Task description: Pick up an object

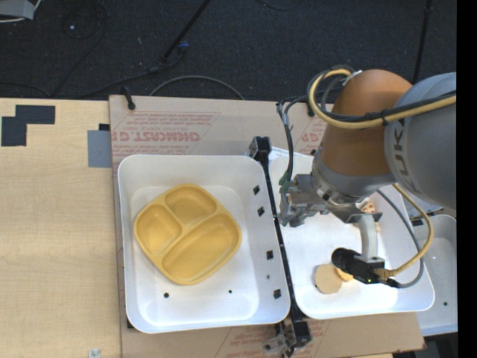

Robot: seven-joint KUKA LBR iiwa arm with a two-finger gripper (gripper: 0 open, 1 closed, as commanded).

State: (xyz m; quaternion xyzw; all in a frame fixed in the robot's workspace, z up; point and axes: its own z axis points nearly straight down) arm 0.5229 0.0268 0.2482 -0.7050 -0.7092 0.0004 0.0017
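Approach step, I'd say. Gripper (293, 206) is over the right bin (417, 300) near its inner wall; can't tell if it's open or closed, and nothing is visibly held. A tan round piece (325, 280) lies at that bin's front, and a yellow plate (188, 233) in the left bin (141, 304). Next: centre over one and descend.

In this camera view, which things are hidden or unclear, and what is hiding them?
Camera view:
Small tan round object: right side covered by the robot, so its shape is unclear.
Right shallow white bin: grey and orange arm hides much of its floor.
Gripper: under the wrist, too dark to read.
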